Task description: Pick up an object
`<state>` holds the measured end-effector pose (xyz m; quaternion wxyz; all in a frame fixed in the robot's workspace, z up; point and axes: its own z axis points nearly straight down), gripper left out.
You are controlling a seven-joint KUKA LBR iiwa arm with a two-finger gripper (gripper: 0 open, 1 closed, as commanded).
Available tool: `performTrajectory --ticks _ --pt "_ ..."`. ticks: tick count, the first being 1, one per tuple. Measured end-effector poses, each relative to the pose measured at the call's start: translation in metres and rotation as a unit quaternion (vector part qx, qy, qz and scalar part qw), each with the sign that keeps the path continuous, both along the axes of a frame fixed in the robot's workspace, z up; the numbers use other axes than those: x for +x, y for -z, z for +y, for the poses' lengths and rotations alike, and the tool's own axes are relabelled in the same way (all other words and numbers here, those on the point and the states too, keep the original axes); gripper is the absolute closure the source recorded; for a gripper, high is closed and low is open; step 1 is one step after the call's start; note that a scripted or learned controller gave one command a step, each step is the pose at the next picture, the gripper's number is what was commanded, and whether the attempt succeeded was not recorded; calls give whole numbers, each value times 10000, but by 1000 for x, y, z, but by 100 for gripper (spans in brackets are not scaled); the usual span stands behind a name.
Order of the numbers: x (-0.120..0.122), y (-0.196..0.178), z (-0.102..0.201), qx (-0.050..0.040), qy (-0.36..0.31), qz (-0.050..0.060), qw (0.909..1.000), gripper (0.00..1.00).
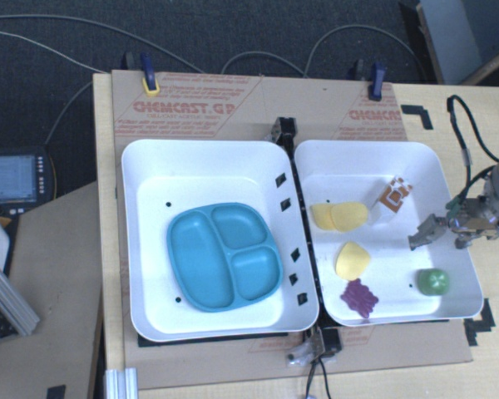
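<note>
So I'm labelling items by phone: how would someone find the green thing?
Look in the right-hand white bin, at its near right corner. The green ball lies there, just below the gripper. It is the only green, round item; its neighbours are yellow or purple.

Right bin: open mid-lane, clutter around it

Right bin [374, 150] has bare floor thru centre & along back wall. Obstacles: yellow pieces [339, 215] by divider, small box [394, 194] near back, yellow lump [352, 260] w/ purple item [359, 297] just in front, green ball [433, 282] near front-right corner. Left bin [150, 173]: blue tray [224, 256] takes most floor; bare strip along back.
</note>
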<state>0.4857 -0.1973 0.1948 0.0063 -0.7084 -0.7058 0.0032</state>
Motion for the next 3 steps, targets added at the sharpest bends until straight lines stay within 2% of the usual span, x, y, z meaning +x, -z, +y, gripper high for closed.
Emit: performTrajectory --ticks 1,3 --pt "3 -6 0 -17 -20 -61 10000 0" --pt "1 111 3 -3 -20 -36 10000 0"
